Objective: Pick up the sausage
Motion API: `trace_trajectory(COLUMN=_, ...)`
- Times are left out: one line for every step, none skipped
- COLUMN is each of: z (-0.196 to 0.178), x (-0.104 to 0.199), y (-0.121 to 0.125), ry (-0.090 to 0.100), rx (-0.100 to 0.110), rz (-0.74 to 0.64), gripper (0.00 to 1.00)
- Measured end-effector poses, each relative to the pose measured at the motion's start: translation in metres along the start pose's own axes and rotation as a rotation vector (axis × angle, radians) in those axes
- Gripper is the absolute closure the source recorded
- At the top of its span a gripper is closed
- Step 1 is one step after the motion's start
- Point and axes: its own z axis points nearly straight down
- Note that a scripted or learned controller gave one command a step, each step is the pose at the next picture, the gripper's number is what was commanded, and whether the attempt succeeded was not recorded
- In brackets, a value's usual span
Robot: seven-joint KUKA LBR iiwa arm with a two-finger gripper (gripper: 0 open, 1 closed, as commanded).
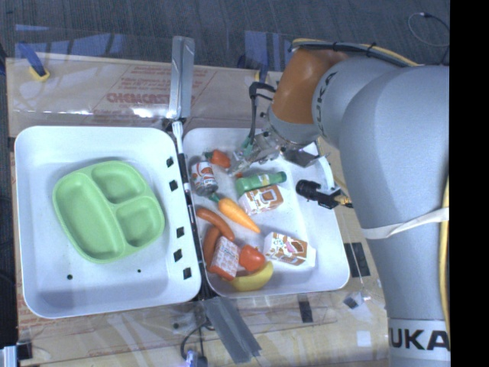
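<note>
Reddish-brown, the sausage (213,222) lies untouched just left of the carrot (238,214) in the right bin (330,270), while the gripper (256,153) hovers beyond the carrot, jaw state impossible to tell, so the pick remains undone.

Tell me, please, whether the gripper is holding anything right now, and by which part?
It cannot be told: the gripper sits low over the right white bin, near a small orange-red piece; nothing shows between its fingers.
</note>
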Motion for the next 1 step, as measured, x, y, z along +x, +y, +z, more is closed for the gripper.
trace_trajectory(z=-0.1740, x=0.0404, y=0.0026, ry=-0.006, rx=-0.010, rz=0.037, gripper=1.00)
